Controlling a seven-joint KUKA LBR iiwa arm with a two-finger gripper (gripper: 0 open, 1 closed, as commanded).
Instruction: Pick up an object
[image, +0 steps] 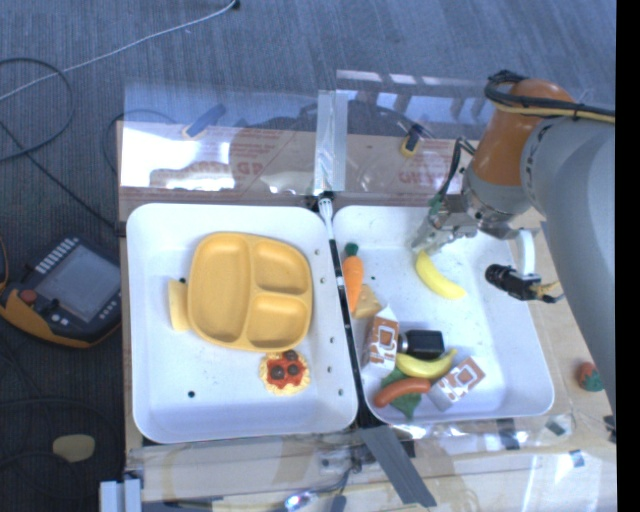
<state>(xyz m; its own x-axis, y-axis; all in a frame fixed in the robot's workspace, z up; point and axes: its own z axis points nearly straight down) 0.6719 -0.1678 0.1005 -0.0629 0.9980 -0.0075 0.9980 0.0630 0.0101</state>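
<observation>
Tool (436, 236) hovers just above the curved yellow plastic banana (438, 277); finger state unclear. Banana looks light, stiff, slippery; best pinched across its narrow middle.

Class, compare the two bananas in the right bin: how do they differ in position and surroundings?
The upper banana lies alone on bare bin floor, just below the gripper; the lower banana sits in the clutter, touching a black block. The upper one runs diagonally; the lower one lies nearly level, curving upward. Both are yellow and lie in the right bin.
</observation>
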